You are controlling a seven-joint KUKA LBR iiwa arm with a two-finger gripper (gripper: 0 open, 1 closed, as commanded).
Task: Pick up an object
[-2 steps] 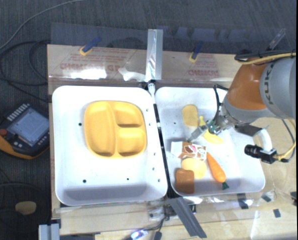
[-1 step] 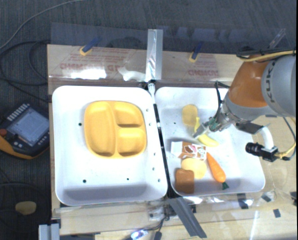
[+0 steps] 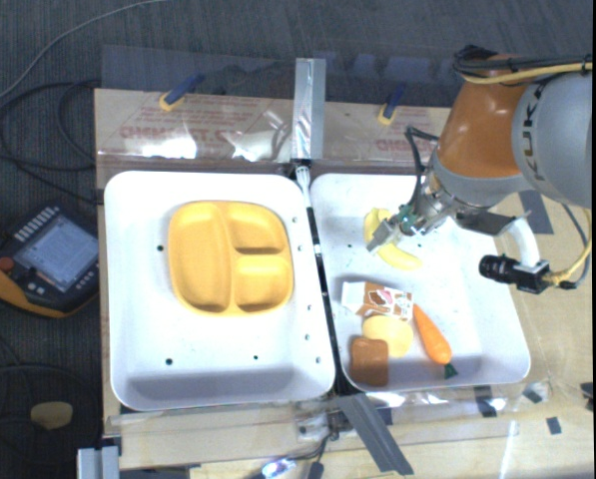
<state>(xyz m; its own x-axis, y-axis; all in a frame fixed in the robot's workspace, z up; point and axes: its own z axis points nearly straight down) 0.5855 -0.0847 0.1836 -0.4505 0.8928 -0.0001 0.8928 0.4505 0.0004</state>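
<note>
1. Two white bins side by side: left bin holds a yellow divided tray, lying flat near its centre.
2. Right bin holds the loose objects: a yellow banana-like piece in the upper part, a white-and-brown packet lower down, a pale yellow round item just below it, a brown block touching that round item, and an orange carrot just to their right, tilted.
3. Gripper is low over the upper part of the right bin, right at the banana-like piece, tip overlapping it.
4. Jaw state: cannot tell, too small and blurred; no grasp confirmed.
5. Arm enters from the right, orange band above the wrist.
</note>
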